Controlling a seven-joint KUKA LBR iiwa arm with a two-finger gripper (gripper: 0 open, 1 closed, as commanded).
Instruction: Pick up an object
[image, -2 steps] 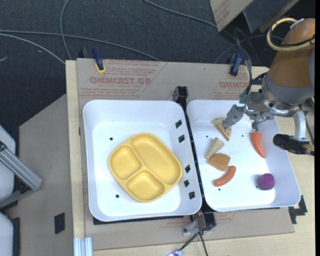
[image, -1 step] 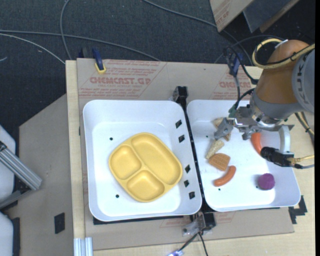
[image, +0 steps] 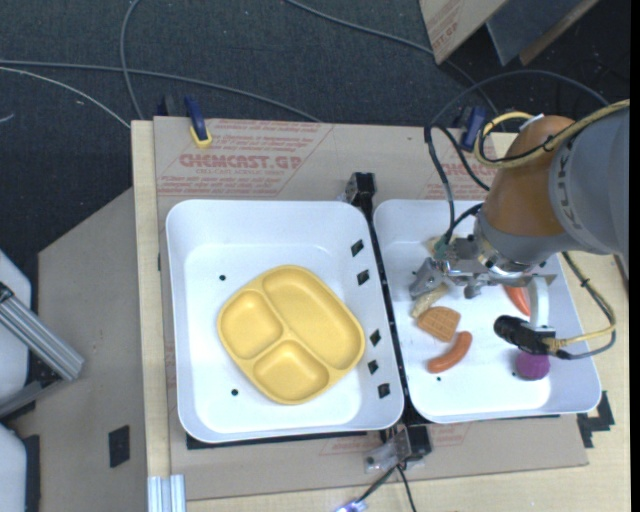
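My gripper (image: 432, 288) hangs low in the right bin (image: 480, 400), near its left-middle. Just below the gripper lies a tan waffle-like piece (image: 438, 322). An orange sausage-shaped object (image: 450, 352) lies a little lower, towards the bin's front. A purple object (image: 532, 366) sits at the bin's right front. A small red-orange piece (image: 519, 298) peeks out beside the wrist. A small pale piece (image: 437, 245) lies behind the gripper. The arm's body hides the back right of the bin.
The left bin (image: 190, 300) holds a yellow divided plate (image: 290, 333) in its middle. Black clips (image: 362, 186) join the bins along the centre seam. Cables run across the dark floor behind the bench.
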